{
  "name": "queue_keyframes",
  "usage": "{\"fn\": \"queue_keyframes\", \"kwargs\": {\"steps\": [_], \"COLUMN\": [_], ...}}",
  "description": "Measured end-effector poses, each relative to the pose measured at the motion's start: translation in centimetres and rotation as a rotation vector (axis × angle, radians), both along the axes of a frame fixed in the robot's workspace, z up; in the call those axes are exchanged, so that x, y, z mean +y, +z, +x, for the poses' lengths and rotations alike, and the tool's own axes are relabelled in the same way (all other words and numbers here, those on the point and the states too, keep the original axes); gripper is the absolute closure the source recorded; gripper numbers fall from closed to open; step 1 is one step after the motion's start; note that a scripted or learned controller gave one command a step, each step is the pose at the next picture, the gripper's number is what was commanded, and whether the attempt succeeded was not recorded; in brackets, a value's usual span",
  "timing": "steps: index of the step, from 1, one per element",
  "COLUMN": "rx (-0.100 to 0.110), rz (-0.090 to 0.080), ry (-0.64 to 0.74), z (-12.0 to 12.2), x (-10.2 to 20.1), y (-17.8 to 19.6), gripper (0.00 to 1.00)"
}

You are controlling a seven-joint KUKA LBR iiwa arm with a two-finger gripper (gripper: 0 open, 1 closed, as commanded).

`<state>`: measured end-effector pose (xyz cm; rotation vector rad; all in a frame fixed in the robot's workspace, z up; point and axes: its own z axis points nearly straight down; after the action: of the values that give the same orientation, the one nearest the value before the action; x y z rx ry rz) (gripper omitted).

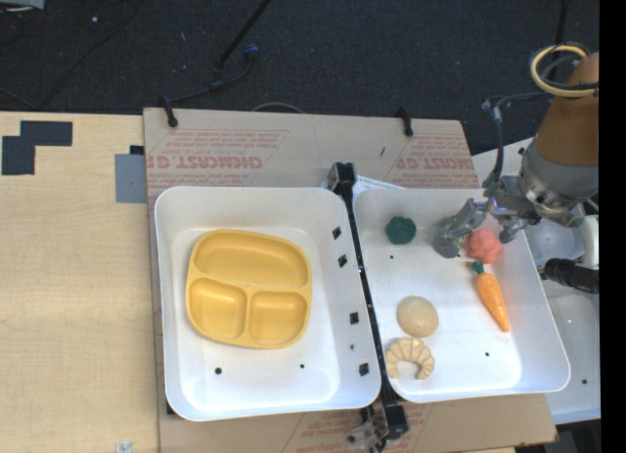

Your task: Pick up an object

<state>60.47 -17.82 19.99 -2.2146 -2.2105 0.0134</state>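
Pink and rounded, the toy (483, 246) you see sits between the spread fingers of the gripper (479, 231), just above the orange carrot (492, 300)

A: Arm status?
B: Arm (565, 138) enters from the right, reaching over the right bin (548, 363) near its far right corner. Orange band sits above the grey wrist.
A: Gripper?
B: Gripper (477, 231) is low over the bin's right side, pointing left and down. Fingers (452, 238) are spread apart; one grey finger juts left, the other sits nearer the wrist.
A: Holding anything?
B: Can't confirm a grasp.
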Motion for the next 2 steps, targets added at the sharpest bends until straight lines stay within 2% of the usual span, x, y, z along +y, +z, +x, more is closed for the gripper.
{"fn": "queue_keyframes", "kwargs": {"steps": [1,2], "rx": [-0.014,-0.007], "rz": [-0.003,-0.001], "ry": [0.002,0.005], "z": [0.3,0.5], "x": [0.0,0.7], "y": [0.8,-5.4], "gripper": [0.0,0.0]}}
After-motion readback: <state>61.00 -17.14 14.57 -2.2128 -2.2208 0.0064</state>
